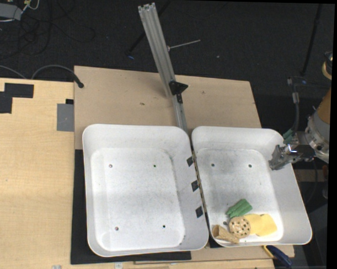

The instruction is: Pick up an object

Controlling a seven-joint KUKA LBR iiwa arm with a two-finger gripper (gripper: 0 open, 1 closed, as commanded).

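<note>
Several toys (246,221) huddle in the right bin's (278,141) near corner, so I park my gripper (279,157), grip state unreadable, above its far rim.

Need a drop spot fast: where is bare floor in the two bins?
The left bin has bare floor wall to wall. In the right bin, the far half is bare up to the tool at its right rim. Its near corner is crowded: green piece, round waffle, yellow piece.

Bright, even overhead light on white bins (102,135), dark murky background, soft overall focus.
</note>
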